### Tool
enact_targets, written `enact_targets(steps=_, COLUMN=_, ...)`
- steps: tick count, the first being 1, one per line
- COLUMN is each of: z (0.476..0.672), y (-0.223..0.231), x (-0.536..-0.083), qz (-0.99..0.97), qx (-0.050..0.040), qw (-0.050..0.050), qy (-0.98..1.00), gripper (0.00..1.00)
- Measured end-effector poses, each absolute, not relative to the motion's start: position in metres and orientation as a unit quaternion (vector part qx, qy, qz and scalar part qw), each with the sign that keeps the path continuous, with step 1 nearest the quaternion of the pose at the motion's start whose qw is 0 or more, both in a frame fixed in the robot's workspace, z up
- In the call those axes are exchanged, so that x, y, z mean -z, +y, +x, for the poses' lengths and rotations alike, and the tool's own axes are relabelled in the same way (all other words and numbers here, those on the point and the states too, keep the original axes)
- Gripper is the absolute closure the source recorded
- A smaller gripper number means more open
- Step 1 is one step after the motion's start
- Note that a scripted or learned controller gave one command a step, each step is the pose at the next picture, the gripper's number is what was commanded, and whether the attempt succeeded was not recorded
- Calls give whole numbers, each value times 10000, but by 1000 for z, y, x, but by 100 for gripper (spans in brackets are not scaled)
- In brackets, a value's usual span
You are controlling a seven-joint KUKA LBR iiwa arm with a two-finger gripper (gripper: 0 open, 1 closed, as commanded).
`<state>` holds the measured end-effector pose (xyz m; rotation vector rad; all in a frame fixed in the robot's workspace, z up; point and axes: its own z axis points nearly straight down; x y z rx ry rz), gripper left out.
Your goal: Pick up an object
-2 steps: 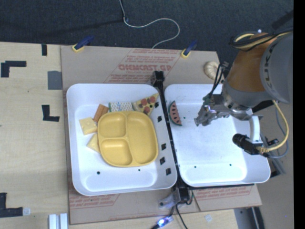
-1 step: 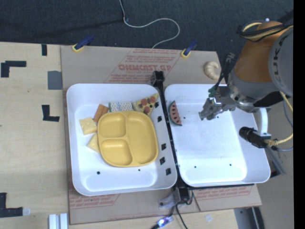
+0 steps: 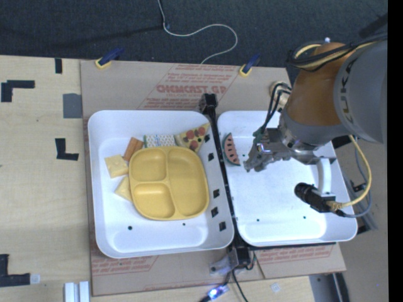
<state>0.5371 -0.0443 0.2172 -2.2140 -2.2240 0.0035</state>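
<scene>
The grey arm (image 3: 327, 99) with its orange band reaches in from the right over the right white bin (image 3: 283, 231), and its gripper (image 3: 257, 159) hangs low above the bin's upper left part. The jaws point down and to the left, but from this slant they merge into one dark grey mass, so I cannot tell how far apart they stand, and nothing can be seen between them. Just beside the gripper, towards the divider between the bins, lies a watermelon slice (image 3: 231, 148), red with a dark rind, resting against the bin's left wall; it appears apart from the jaws, though the gap is small. The left white bin (image 3: 107, 231) holds a yellow divided plate (image 3: 169, 182) near its middle. Along the plate's upper and left edge lie several small toy food pieces (image 3: 126, 159), partly tucked under its rim. Both bins sit on a cardboard sheet (image 3: 182, 83) on the desk.
</scene>
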Motion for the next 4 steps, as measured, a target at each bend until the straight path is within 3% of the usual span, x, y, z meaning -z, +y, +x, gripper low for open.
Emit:
enact_targets(steps=1, z=513, y=-16, x=-234, qz=-7055, qx=-4, qw=17, qy=-7087, gripper=100)
enact_targets(steps=2, z=503, y=-10, x=-228, qz=-7068, qx=-17, qw=13, qy=-7074, gripper=100)
enact_targets(steps=3, z=514, y=-27, x=-223, qz=-7074, qx=-11, qw=5, qy=-7068, gripper=100)
enact_targets(steps=4, z=513, y=-9, x=-231, qz=-7059, qx=-4, qw=9, qy=-7084, gripper=100)
